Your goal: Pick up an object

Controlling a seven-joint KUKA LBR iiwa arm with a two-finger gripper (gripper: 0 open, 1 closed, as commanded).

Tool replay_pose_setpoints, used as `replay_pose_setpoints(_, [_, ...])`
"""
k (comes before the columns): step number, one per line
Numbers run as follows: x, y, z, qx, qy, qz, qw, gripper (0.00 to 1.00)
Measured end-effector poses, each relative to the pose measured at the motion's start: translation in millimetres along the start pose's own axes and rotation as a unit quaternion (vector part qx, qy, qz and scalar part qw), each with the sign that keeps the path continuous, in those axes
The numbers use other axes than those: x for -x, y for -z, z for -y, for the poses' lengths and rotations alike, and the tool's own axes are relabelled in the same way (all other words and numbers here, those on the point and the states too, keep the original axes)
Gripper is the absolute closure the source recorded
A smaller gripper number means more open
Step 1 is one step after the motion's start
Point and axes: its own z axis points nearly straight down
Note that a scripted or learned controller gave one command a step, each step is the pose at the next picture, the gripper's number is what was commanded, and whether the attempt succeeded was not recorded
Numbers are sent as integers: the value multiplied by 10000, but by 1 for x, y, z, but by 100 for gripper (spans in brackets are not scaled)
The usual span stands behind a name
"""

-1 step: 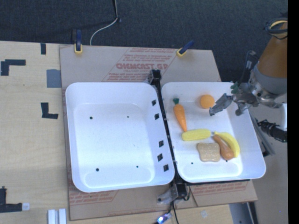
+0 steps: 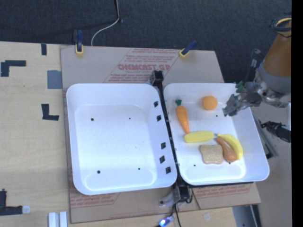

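The right bin [image 2: 246, 126] holds several toy foods: an orange ball [image 2: 209, 102] at the back, a carrot [image 2: 182, 117] near the divider, a yellow corn cob [image 2: 198, 136] in the middle, a slice of bread [image 2: 211, 154], a banana [image 2: 233, 144] and an orange-brown sausage [image 2: 226, 150] lying against it. My gripper [image 2: 232, 108] hangs over the bin's right side, a little to the right of the orange ball and above the banana. Nothing shows between its fingers.
The left bin [image 2: 113, 136] sits beside the right one, with a black clip strip [image 2: 163, 131] along the shared wall. Both rest on a cardboard sheet [image 2: 137, 67] held by two clamps. Cables [image 2: 277, 129] hang at the right of the bench.
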Motion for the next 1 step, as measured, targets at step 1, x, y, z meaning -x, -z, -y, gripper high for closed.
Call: replay_pose_setpoints(1, [-71, -54, -16, -16, 24, -10, 10000, 100])
